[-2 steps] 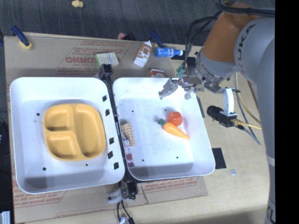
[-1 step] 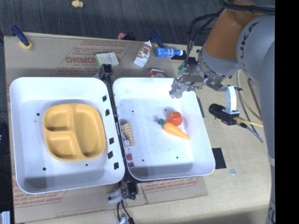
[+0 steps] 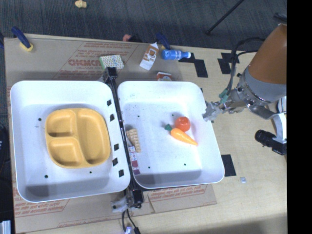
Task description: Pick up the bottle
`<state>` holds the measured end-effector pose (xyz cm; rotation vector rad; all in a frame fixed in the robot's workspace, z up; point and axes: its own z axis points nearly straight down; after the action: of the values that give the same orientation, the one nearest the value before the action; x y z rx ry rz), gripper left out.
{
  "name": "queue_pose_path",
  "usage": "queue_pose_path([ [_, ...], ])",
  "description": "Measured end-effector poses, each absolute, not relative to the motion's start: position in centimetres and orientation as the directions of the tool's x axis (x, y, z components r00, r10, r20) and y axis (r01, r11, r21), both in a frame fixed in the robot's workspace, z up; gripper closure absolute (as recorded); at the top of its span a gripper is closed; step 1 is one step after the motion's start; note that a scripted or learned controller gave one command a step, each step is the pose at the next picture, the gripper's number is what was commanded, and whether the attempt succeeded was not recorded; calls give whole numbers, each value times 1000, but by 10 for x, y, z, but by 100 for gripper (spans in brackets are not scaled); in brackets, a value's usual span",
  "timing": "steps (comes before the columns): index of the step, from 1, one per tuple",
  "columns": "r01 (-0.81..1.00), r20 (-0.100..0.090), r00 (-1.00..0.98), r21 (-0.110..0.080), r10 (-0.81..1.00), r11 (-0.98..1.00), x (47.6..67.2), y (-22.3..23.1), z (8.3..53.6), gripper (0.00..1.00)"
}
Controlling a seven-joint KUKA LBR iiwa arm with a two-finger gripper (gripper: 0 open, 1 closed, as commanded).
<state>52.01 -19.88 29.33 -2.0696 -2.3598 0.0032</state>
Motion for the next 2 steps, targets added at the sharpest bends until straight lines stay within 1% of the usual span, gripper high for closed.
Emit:
queue_pose_path([
  [1,1000,1,22,-5,1000,-22,476,-211,310,100],
  [2,962,1,274,-6,962,-274,476,-210,251,100],
])
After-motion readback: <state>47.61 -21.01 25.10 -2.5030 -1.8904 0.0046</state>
